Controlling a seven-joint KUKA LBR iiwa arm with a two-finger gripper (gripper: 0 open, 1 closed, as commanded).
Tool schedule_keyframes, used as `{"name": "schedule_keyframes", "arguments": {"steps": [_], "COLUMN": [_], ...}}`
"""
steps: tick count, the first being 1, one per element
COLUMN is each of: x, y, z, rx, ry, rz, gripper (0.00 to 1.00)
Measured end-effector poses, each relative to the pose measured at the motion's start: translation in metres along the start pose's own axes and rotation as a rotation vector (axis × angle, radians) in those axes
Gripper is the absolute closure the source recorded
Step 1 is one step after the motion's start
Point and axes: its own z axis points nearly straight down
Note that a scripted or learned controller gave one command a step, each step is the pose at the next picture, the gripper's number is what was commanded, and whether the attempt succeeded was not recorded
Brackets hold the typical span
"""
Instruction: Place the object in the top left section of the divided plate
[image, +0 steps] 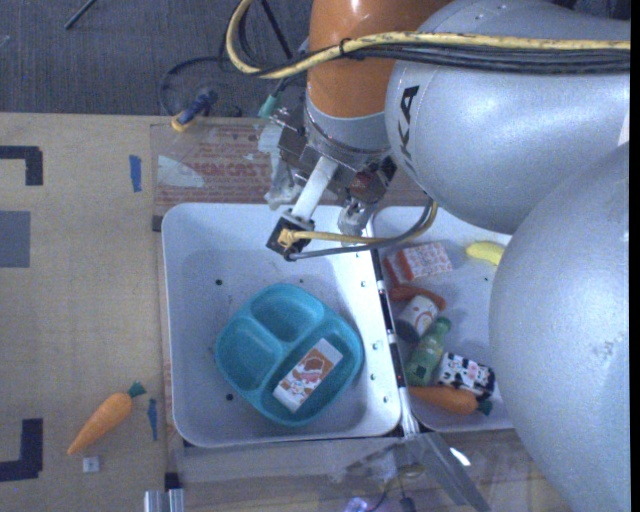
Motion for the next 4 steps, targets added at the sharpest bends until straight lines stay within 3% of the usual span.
{"name": "schedule_keyframes", "arguments": {"steps": [1,2,3,4], "x": [-0.017,-0.039,0.021,0.014], "y": [-0.027,0.01,0.04,0.086], "z": [-0.014,0.015,-0.046,-0.098], "rx": [0.003,0.003,0.0,-0.001], "ry": [-0.002,-0.001,0.001,0.002], "rz": [-0.106,-0.149,0.002,0.24], "gripper": [0.0,0.0,0.0,0.0]}}
